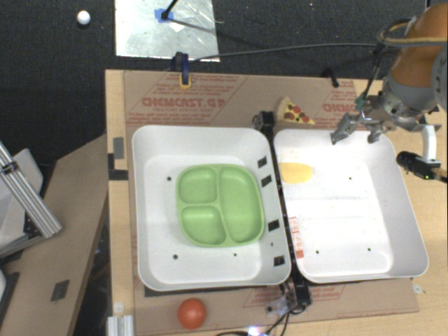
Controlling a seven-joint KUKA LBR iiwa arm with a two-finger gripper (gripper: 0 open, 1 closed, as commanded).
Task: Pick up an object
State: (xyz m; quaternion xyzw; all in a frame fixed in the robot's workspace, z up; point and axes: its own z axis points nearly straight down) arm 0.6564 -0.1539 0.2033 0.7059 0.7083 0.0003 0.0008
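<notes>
In the right bin [364, 257] | gripper [357, 131] is seen over the far rim, its 2 fingers spread, nothing held | yellow piece [297, 173] lies near the left wall; judged light, flat, slippery; best pinched across its edges.

Small yellow object [296, 172], flat and oval, lying on the right bin's [364, 257] floor near its upper left corner, well to the left of and below the pincer [358, 129], apart from it, close to the bin's left wall
</notes>
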